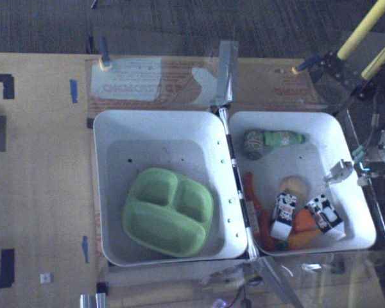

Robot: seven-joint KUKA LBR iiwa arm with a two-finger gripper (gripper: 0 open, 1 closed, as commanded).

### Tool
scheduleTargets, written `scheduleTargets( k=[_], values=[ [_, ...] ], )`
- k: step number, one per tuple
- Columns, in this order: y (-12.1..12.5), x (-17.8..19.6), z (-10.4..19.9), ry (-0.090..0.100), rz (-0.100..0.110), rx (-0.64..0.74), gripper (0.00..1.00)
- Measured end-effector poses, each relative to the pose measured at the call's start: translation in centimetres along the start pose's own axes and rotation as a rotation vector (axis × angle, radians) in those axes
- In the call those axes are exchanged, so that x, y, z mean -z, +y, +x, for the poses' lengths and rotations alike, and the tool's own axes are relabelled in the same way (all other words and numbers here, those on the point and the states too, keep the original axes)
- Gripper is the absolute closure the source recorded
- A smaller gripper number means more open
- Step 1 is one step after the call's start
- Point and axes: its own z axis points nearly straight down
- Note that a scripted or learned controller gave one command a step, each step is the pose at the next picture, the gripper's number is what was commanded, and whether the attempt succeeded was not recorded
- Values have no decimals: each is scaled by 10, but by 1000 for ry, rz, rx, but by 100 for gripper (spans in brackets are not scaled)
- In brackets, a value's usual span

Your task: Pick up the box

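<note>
The gripper [340, 171] hangs at the 3 o'clock edge of the right bin [333, 128], and I cannot tell its state because it is small and blurred. Two boxes [284, 215] with a black-and-white cow pattern lie toward 5 o'clock from it, one touching an orange object [303, 224], and neither is gripped, so I judge the picking is not yet done and the whole descent and grasp is left. At 12 o'clock beyond the left bin [109, 140], which holds a green tray [168, 212], a paper sheet [129, 85] carries printed writing too blurred to read.
</note>
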Motion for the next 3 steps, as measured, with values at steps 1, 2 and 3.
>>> scheduleTargets(
  k=[1,2,3],
  values=[
    [-17,-83,78,-8,-31,-46,0],
    [76,-110,103,-2,-6,-87,0],
    [78,-96,104,-3,-13,-84,100]
  ],
)
